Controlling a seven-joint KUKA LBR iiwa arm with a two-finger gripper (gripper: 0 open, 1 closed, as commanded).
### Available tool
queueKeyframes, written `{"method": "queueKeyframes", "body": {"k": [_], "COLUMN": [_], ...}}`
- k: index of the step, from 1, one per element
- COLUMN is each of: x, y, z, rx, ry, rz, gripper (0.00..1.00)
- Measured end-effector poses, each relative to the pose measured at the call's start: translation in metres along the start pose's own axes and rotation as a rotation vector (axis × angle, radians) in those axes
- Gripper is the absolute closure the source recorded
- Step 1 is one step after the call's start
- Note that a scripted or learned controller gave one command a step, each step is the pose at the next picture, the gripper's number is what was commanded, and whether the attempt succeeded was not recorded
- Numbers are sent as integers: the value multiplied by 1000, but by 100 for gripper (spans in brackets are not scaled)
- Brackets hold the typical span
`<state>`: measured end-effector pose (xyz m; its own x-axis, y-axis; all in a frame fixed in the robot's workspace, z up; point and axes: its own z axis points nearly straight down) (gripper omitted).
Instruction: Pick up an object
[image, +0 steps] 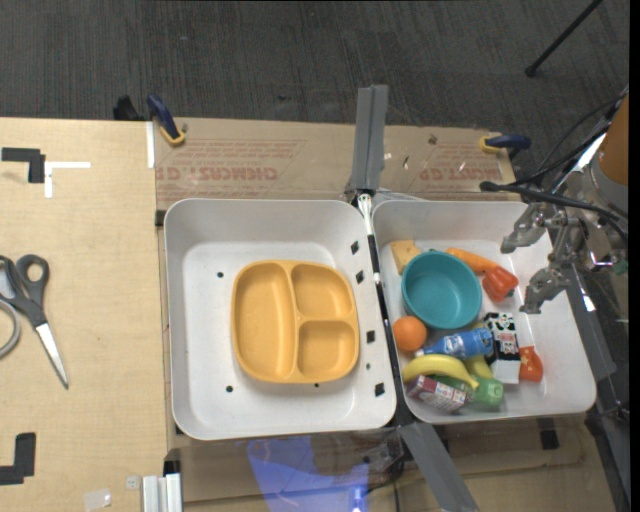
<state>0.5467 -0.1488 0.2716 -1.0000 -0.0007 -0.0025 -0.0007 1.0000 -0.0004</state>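
Gripper (533, 262) seen over right bin (570, 400), near its right wall; fingers spread apart, nothing between them, nothing touched.

Right bin contents counted: one teal bowl (441, 290), one orange (409, 333), one banana (440, 368), one carrot (476, 261), one blue bottle (458, 345), one yellow wedge (404, 254) behind bowl. Other small items too cluttered to count.

Left bin (190, 300): one yellow divided plate (295, 321).

Bench at left: one pair of scissors (35, 310).
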Motion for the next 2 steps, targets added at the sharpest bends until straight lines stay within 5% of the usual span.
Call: {"method": "queueKeyframes", "body": {"k": [1, 2], "x": [15, -42], "y": [0, -3], "z": [124, 179], "rx": [0, 0], "ry": [1, -2], "rz": [45, 165], "gripper": [0, 0]}}
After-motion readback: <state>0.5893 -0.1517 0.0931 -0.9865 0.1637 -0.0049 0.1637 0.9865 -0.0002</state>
